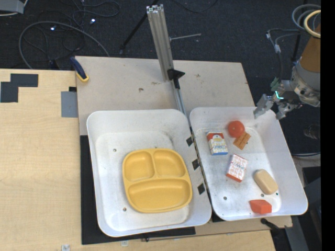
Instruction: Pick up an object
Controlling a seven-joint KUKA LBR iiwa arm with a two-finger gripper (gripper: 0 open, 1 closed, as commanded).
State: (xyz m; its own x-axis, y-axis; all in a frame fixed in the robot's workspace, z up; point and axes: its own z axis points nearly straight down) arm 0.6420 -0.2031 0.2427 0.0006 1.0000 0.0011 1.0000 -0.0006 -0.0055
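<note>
My gripper (273, 110) hangs above the far right corner of the right bin (282, 140), its two fingers spread open with nothing between them. In that bin lie a red ball (235, 127), a small orange-brown block (241, 139), a white and red carton (217, 143), a red and white box (236, 168), a tan bread-like piece (265, 181) and a red-orange piece (260, 206). The ball and the block are the nearest things to the gripper, to its lower left.
The left bin (104, 140) holds a yellow divided plate (156, 180). A metal post (161, 41) rises behind the bins. A wooden bench top (36, 156) lies to the left, and dark floor with cables lies behind.
</note>
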